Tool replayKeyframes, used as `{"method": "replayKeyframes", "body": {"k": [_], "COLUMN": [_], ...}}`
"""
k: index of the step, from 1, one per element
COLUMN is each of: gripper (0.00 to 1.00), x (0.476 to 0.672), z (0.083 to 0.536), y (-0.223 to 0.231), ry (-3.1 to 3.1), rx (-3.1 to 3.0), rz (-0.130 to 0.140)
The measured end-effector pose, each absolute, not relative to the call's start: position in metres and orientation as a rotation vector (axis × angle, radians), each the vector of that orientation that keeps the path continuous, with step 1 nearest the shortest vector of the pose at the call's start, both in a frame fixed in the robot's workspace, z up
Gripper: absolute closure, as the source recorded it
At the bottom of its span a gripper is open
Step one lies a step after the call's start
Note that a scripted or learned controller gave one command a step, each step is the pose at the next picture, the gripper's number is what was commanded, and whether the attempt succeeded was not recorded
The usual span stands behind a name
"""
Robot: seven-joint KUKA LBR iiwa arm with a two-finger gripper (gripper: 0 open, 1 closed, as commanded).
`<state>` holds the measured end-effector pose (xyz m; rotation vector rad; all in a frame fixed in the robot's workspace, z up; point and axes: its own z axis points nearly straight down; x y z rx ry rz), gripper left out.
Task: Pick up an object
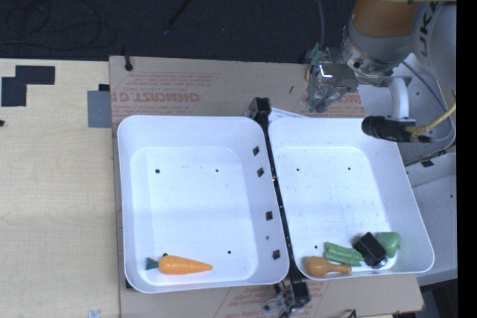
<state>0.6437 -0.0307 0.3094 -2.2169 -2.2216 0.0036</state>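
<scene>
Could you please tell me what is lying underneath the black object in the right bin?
In the right bin, the black object lies across a green piece and touches the green pod-like toy. The parts beneath it are covered. A tan pear-shaped toy lies nearby.

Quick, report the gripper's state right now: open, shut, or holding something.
Gripper: cannot be told; it hangs above the far rim of the right shallow white bin, with no object seen in it.
</scene>
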Motion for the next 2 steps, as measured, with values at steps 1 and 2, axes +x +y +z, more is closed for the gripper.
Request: {"method": "replayKeyframes", "body": {"k": [1,2], "gripper": [1.0,1.0], "x": [0.582,0.581], "z": [0.32,0.31], "y": [-0.079,-0.026], "ry": [-2.213,-2.223], "rx": [-2.225,-2.214], "rz": [0.006,0.003]}}
